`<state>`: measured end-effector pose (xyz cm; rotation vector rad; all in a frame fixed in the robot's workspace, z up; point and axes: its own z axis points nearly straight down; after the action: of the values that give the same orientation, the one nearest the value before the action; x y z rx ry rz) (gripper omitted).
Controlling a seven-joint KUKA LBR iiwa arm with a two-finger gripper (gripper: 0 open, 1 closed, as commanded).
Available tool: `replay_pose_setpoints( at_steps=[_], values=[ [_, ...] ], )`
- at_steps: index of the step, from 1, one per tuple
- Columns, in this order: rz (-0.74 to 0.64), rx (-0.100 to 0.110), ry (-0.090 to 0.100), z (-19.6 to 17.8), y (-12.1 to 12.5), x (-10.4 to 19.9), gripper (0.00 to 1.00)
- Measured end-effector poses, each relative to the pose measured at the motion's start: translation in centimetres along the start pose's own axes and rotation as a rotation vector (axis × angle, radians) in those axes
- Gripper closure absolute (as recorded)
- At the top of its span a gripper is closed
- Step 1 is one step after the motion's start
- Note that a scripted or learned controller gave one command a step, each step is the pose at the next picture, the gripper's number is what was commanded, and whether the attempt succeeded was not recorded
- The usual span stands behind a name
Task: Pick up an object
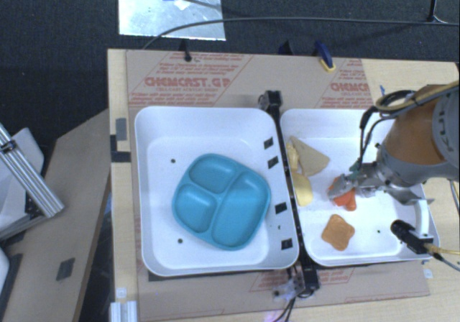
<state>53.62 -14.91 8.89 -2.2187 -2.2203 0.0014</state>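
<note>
Arm (420, 144): reaching in from the right, grey with an orange band, and bending down over the right bin.
Tool (346, 187): hanging low over the middle of the right bin, its grey tip pointing left; whether its fingers are standing apart or together cannot be told from this slanted view.
Contact: the tool tip is sitting directly over the carrot, seemingly touching its top; nothing is showing plainly between the fingers.
Carrot (348, 202): a small orange-red piece lying on the right bin's floor, just under the tool tip.
Right bin (323, 256): shallow and white, lying on the tabletop and carrying four items.
Wedge (309, 157): a tan triangular piece lying near the bin's left wall, above the banana.
Banana (302, 189): a pale yellow piece lying along the left wall, just below the wedge and left of the tool.
Cookie (337, 232): an orange-brown, roughly square piece lying near the front wall, below the carrot and apart from it.
Left bin (162, 134): white, sitting beside the right bin, their walls meeting.
Plate (221, 200): blue, divided into compartments, lying tilted in the left bin.
Tabletop (215, 76): covered by printed brown cardboard.
</note>
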Motion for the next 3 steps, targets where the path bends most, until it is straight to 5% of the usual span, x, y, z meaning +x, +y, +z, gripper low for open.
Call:
replay_pose_setpoints(
  at_steps=[1, 3],
  values=[
    [-0.001, -0.007, -0.003, -1.4, 0.2, -0.1, 1.00],
    [-0.004, -0.008, -0.003, -13.2, 0.5, -0.4, 1.00]
  ],
)
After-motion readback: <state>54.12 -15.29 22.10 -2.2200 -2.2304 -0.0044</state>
